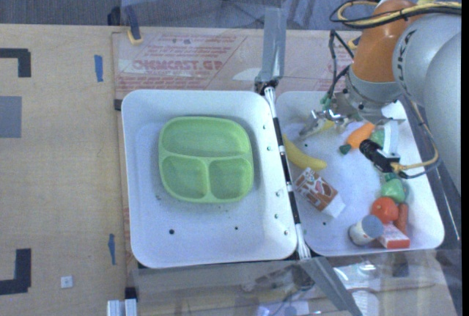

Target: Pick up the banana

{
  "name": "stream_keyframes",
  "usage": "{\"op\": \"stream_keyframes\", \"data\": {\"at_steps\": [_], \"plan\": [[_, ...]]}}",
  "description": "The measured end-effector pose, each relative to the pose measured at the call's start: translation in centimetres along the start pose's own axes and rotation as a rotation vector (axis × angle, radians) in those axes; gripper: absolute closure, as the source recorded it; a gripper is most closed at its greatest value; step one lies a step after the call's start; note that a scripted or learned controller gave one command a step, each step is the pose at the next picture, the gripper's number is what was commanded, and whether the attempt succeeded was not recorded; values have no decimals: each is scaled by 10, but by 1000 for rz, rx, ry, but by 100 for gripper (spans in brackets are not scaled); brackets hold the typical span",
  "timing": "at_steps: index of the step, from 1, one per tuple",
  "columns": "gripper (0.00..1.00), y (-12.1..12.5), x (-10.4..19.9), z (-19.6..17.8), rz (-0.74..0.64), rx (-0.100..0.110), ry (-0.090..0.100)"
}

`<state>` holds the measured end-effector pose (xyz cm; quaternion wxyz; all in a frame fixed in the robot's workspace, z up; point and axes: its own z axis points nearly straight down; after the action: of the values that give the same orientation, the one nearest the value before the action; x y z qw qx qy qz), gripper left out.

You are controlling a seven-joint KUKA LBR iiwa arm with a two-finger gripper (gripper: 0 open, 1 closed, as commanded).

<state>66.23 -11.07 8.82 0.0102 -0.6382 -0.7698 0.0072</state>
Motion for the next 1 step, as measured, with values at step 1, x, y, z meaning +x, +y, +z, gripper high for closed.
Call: {"op": "stream_keyframes", "data": {"at_steps": [1], "plan": [[100,1,-4,-12,0,-9,-13]]}}
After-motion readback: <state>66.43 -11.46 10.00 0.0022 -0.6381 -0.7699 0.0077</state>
